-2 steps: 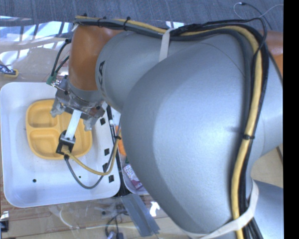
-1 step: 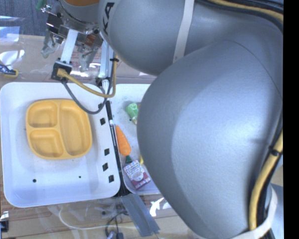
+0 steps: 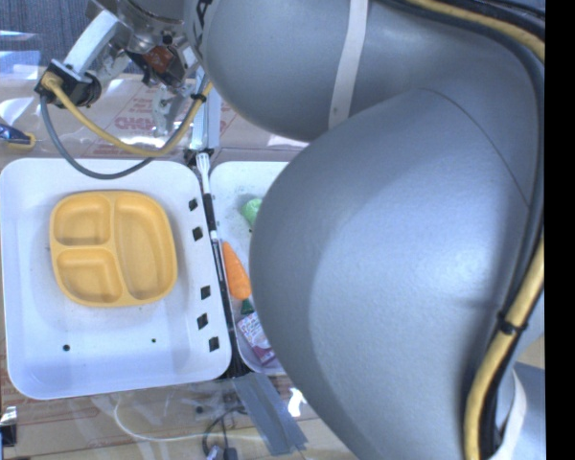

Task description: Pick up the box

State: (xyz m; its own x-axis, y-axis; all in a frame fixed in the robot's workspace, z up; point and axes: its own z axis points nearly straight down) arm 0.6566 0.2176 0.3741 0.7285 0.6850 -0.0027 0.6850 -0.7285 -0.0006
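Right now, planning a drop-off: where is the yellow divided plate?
The yellow divided plate lies in the left white bin, left of the carrot across the divider.

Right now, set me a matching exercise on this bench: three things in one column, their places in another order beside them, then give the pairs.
Things:
1. yellow divided plate
2. orange carrot
3. tool

Places:
A. in the right bin, close to the edge shared with the other bin
B. above the far end of the bins, at the top of the view
C. in the left bin, toward its far half

Pairs: 1-C, 2-A, 3-B
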